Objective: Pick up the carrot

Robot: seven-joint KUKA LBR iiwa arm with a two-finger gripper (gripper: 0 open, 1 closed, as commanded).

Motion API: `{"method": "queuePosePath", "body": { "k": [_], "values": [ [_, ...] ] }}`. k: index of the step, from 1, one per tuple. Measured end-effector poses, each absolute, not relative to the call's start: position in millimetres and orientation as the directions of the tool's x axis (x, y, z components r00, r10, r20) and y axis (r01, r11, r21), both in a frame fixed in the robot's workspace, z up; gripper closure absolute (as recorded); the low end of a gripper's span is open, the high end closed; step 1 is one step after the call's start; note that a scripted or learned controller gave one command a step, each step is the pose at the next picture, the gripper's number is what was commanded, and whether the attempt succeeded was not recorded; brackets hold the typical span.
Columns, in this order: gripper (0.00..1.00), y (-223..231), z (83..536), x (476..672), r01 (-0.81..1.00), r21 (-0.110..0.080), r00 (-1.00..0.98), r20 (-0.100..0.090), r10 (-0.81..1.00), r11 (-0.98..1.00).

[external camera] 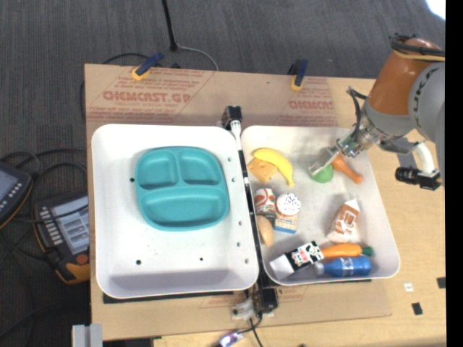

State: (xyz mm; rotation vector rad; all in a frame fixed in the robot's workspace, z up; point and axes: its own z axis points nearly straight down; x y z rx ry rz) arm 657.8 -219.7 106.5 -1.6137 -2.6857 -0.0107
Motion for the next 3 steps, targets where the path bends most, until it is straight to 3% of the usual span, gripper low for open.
{"method": "queuePosePath", "body": {
  "k": [1, 2, 3],
  "values": [
    [1.0, -224.3, 224.3, 593.9, 0.942, 0.001, -0.337, -0.003, 0.942, 0.337],
    [1.0, -138.9, 153.0, 567.6, 0.994, -0.001, -0.107, 0.0, 0.994, 0.107],
    [1.0, -76.8, 248.8, 563.2, 0.994, 0.0, 0.112, -0.001, 0.994, -0.112]
  ]
}}
